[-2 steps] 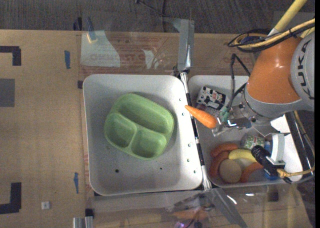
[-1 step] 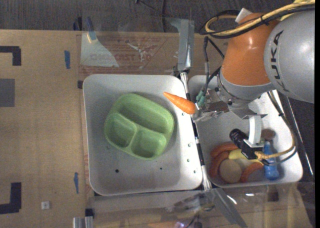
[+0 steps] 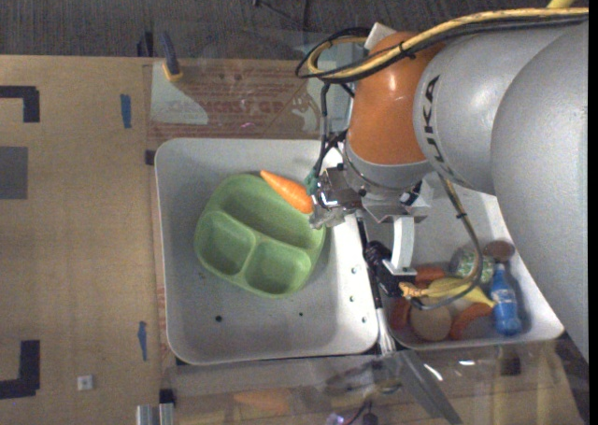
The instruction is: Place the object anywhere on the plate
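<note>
1. In the camera view, you see the green plate (image 3: pixel 254 244) lying in the left bin (image 3: pixel 187 320). The carrot (image 3: pixel 288 190) sits at the plate's top right edge.
2. The gripper (image 3: pixel 322 201) is right by the carrot's fat end. You cannot tell if it is pinching the carrot or has let go.
3. To do this step well, I think you should make sure the carrot rests inside a plate cup, not on the rim, so it won't roll off.
4. Mind the toys in the right bin (image 3: pixel 547 325).

We see a tan counter (image 3: pixel 75 255), two shallow white bins side by side on it, left bin (image 3: pixel 187 320), right bin (image 3: pixel 537 320), blue tape marks (image 3: pixel 126 111), what may be a clear sheet (image 3: pixel 234 101) behind them
</note>
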Action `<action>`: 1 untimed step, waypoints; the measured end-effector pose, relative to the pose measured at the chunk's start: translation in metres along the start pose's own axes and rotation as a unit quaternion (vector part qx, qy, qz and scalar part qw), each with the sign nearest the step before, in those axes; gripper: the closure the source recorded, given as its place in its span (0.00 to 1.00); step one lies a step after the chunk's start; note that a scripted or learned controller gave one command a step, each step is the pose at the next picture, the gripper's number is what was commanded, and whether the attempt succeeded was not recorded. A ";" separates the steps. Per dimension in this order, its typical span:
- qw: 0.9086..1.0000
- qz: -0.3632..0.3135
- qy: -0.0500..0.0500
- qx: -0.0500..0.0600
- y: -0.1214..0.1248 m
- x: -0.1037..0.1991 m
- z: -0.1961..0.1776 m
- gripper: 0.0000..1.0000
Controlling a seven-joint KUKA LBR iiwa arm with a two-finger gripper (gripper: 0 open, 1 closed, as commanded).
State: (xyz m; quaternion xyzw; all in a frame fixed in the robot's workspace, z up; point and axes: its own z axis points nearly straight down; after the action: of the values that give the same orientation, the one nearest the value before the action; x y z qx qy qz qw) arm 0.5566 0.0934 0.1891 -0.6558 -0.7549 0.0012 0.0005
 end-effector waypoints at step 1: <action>0.997 -0.076 0.000 -0.001 0.013 -0.011 -0.008 1.00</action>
State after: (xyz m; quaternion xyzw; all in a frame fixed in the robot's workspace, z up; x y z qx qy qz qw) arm 0.5714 0.0849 0.1975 -0.5965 -0.8026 0.0008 -0.0004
